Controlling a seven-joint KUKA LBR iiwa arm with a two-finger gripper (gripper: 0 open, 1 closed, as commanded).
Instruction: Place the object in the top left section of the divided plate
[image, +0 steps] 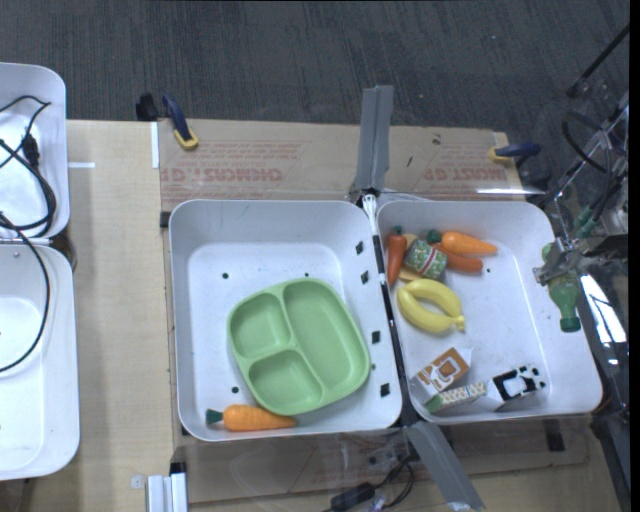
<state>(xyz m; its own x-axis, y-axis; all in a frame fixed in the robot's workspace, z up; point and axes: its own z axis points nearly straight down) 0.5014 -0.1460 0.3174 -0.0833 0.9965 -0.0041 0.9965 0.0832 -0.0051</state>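
Carrot nearest you lies in the left bin, touching the green divided plate. Your right bin holds a carton, a black-and-white piece, bananas, a strawberry and more carrots. The gripper hangs at that bin's right rim, its grip unreadable.

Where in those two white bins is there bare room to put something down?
The left bin has bare floor behind the green plate, towards its back wall, and the plate's three sections hold nothing. A carrot lies at its front edge. The right bin is crowded along its left side and front; its middle and right floor look bare.
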